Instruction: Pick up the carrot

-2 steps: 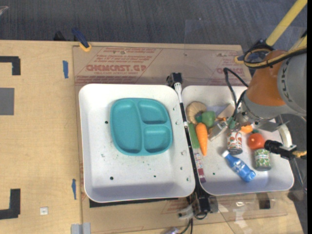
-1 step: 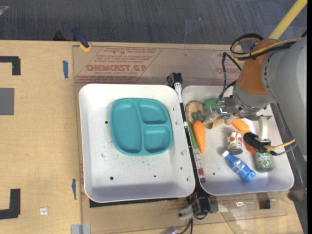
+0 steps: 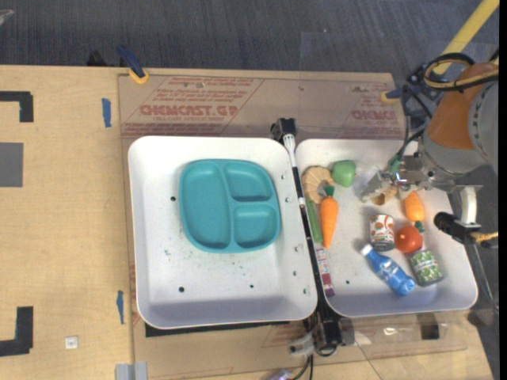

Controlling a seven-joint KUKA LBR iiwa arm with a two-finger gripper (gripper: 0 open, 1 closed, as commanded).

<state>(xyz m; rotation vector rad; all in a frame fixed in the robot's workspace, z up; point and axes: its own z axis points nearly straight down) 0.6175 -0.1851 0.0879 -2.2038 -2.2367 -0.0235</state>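
Observation:
The carrot point(image 3: 328, 218) is orange with a green top. It lies in the right bin point(image 3: 459, 291) near that bin's left wall, its tip pointing toward the front. My gripper point(image 3: 379, 184) hangs over the middle back of the same bin, to the right of the carrot and apart from it. The grey arm with its orange band point(image 3: 458, 121) reaches in from the right behind it.
Around the carrot lie a bread ring point(image 3: 315, 182), a green fruit point(image 3: 344, 172) and a green pod point(image 3: 315, 226). Further right are a small can point(image 3: 383, 232), a tomato point(image 3: 409, 240), an orange piece point(image 3: 413, 207), a blue bottle point(image 3: 390, 270) and a green can point(image 3: 427, 266). The left bin holds a teal divided plate point(image 3: 230, 204).

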